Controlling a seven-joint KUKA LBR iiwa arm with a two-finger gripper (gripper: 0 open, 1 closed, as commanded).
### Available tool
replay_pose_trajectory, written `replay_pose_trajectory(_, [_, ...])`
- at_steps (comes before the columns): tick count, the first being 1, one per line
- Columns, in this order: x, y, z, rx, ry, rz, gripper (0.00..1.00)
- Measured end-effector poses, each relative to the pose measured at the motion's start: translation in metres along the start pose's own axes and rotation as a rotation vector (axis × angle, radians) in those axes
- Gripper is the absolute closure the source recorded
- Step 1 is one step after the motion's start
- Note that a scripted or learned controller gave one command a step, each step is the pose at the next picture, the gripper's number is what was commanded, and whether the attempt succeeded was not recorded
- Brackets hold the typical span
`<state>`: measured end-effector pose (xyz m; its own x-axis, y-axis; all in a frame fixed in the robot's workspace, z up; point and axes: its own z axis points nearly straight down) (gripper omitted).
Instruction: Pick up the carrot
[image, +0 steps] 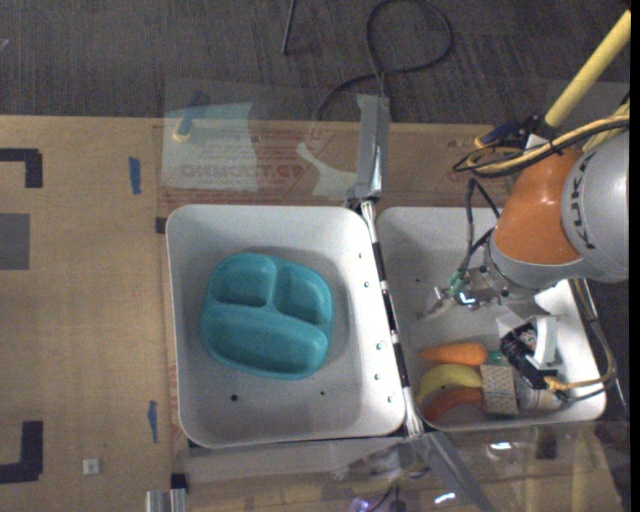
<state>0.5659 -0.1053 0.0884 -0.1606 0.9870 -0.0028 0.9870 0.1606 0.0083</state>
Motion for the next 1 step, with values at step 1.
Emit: replay_pose_trajectory(1, [0.0247,-0.0378,-0.0959,0.008,0.002,0.118,0.00])
